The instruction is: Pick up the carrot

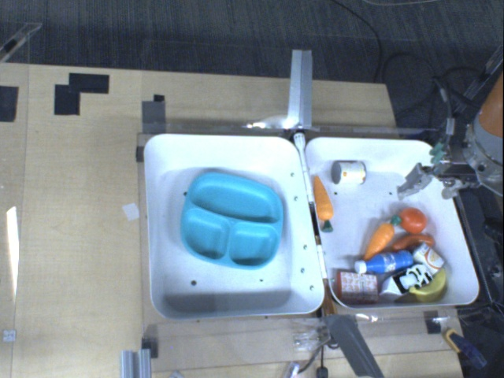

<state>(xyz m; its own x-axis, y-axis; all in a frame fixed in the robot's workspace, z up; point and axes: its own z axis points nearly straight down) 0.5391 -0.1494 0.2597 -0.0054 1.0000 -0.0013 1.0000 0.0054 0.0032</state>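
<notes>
The carrot [322, 200] lies lengthwise against the right bin's [370, 152] left wall, apart from the clutter. The gripper [429, 176], fingers spread and empty, hovers near the far right rim; it should ideally descend straddling the carrot's width.

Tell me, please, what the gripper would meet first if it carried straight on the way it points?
Probably the small white and tan cylinder: the gripper points left across the right bin, though depth is unclear.

A divided tray [231, 227] lies in the left bin [157, 235]; in the right bin [378, 152], one carrot [321, 199] lies along the left wall, another [379, 239] among clutter at front.
</notes>
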